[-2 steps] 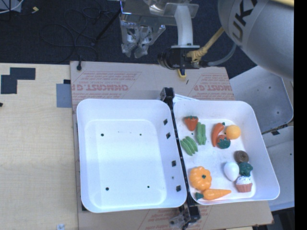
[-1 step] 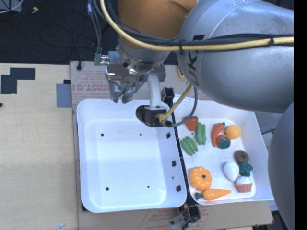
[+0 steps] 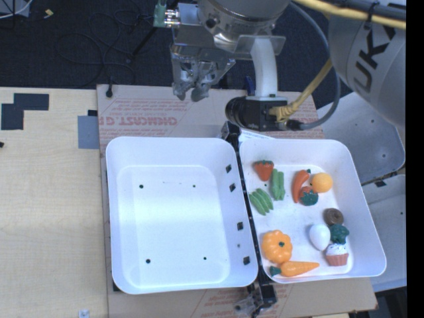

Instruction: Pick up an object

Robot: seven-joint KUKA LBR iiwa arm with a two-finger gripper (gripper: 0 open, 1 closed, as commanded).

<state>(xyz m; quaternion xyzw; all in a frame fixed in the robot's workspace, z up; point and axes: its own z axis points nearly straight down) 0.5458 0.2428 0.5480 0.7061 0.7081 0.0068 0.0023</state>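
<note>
Gripper (image 3: 197, 88) found raised beyond the far edge of the left bin (image 3: 119, 177), over the cardboard sheet (image 3: 139, 114), well apart from every pickable item; nothing seen between its fingers, which hang close together and look nearly closed, though the angle leaves some doubt. Judged a parked or transit pose, with the pick not yet begun. Toy food all gathered in the right bin (image 3: 358, 197), presumably as the source stock: strawberry (image 3: 264, 169), two green pods (image 3: 277, 184) and (image 3: 261, 201), carrot with a dark green piece (image 3: 305, 187), orange ball (image 3: 322, 182), brown disc (image 3: 332, 216), white egg (image 3: 319, 236), cupcake (image 3: 336, 254), pumpkin (image 3: 277, 246) and a long carrot (image 3: 298, 267) near the front rim. Items lying loose and mostly apart, which should favour a clean grasp; egg and cupcake touching, likely harder. Bins joined side by side by a black clip strip (image 3: 240, 197), apparently to stop sliding on the desk (image 3: 46, 197). Writing: red print on the cardboard, upside down, reading roughly "CHEMCRZT, G..."; not fully legible. Large letters "UK" on the arm body (image 3: 371, 52), partly cut off.
</note>
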